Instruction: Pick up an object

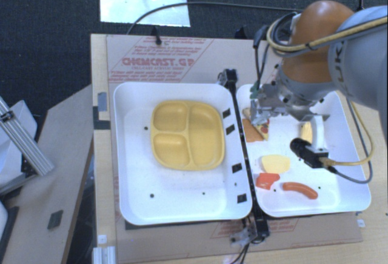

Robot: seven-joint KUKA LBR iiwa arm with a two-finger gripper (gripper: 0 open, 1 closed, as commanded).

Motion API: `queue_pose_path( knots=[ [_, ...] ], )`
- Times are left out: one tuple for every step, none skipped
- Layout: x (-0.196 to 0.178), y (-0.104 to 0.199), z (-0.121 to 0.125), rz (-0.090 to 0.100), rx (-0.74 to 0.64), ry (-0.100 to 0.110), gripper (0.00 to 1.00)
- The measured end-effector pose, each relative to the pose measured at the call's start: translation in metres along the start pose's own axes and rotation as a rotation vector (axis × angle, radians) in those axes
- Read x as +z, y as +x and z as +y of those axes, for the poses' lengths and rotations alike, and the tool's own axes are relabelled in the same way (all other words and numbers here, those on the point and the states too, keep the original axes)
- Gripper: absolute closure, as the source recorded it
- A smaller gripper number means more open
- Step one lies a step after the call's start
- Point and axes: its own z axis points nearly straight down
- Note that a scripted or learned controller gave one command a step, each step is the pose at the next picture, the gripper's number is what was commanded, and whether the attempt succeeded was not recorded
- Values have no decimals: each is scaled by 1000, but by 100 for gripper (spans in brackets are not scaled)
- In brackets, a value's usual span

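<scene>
Camera view. We list two white bins side by side: the left bin (pixel 130 196) and the right bin (pixel 351 193).

Left bin: we count one yellow tray (pixel 185 134) with compartments, lying flat near centre.

Right bin: we note a toast slice (pixel 253 129) at ten o'clock, a yellow wedge (pixel 275 163) near centre, a red piece (pixel 267 180) just below it at seven, a sausage (pixel 299 190) at six, and a yellow piece (pixel 307 132) partly hidden by the arm.

Gripper (pixel 259 112): low over the toast slice at ten o'clock; we cannot tell its state, nor whether it touches the toast.
</scene>
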Motion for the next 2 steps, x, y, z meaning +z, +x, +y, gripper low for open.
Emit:
queue_pose_path(
  knots=[
    [-7, 42, -21, -1, 1, 1, 100],
    [-13, 91, -44, -1, 0, 1, 100]
  ],
)
